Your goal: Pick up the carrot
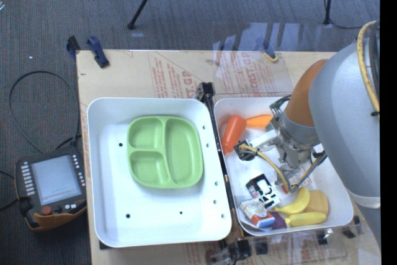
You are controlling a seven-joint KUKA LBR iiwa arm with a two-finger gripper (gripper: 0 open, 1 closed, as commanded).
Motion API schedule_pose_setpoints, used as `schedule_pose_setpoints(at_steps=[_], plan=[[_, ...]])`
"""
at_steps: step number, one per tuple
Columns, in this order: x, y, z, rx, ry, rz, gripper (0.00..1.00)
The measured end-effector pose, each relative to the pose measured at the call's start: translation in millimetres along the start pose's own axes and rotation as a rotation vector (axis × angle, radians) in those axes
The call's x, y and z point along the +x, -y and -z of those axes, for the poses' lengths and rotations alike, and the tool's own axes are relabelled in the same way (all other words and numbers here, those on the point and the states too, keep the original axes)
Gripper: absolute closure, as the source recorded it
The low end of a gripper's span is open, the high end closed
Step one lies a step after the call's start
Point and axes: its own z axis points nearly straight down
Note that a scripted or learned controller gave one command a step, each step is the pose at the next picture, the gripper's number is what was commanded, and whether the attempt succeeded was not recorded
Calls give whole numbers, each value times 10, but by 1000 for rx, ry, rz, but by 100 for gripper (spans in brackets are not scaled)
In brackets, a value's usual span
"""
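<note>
Two bins; carrot [257, 121] lies at right bin [345, 195] top edge, long axis roughly left-right, beside orange pepper [233, 132]. Gripper [268, 186] sits below it, near the bananas; jaw state can't tell.

One fixed camera looks down at a slant (from above) on both bins [99, 133].

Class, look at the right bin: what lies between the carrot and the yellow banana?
In the camera view, the gripper and the arm's wrist with its cables sit between the carrot and the banana, over the right bin.
</note>
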Motion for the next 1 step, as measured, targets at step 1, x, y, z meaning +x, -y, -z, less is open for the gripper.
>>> schedule_pose_setpoints(at_steps=[1], plan=[[559,-56,4,-1,0,166,0]])
